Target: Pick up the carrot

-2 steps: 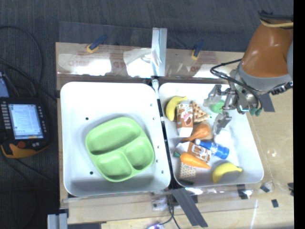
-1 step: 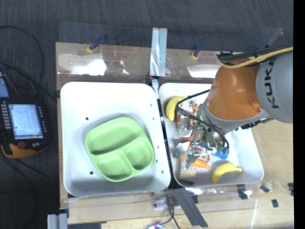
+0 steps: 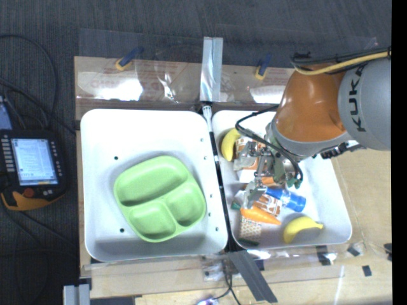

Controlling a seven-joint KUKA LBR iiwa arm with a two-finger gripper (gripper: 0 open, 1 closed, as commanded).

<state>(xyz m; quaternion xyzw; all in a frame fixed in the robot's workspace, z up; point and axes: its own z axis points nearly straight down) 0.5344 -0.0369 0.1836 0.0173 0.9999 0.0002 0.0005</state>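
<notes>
Pendant: a handheld control unit (image 3: 32, 167) with a lit screen and an orange underside lies on the dark floor off the bench's left edge, with black cables running to it.
Left bin: the white bin (image 3: 102, 138) takes up the bench's left half.
Green tray: a light green divided plate (image 3: 160, 197) with three compartments sits tilted in the left bin, nearer its front edge than its back.
Back edge of bench: clear plastic sheeting (image 3: 165, 84) is taped down behind both bins, with two blue-and-yellow clips on it.
Right bin: the second white bin (image 3: 334, 189) touches the left one along a shared dark seam.
Yellow fruit at back: a rounded yellow piece (image 3: 229, 145), perhaps a lemon or a banana end, lies by the right bin's back left corner.
Carrot: the orange carrot (image 3: 259, 215) lies flat near the right bin's front edge, left of centre, pointing roughly left to right.
Dark item: a small dark mesh-like thing (image 3: 249, 232) sits just in front of the carrot, at the front wall.
Blue-capped bottle: a small bottle (image 3: 285, 200) with an orange-and-white label lies just behind the carrot.
Banana: a yellow banana (image 3: 300, 227) lies toward the bin's front right corner, just right of the carrot.
Gripper: the gripper (image 3: 264, 180) hangs over the clutter in the middle of the right bin, above and behind the carrot.
Jaws: whether they stand wide or narrow cannot be told.
Arm: the grey arm with its orange band (image 3: 315, 107) reaches in over the bin's back right.
</notes>
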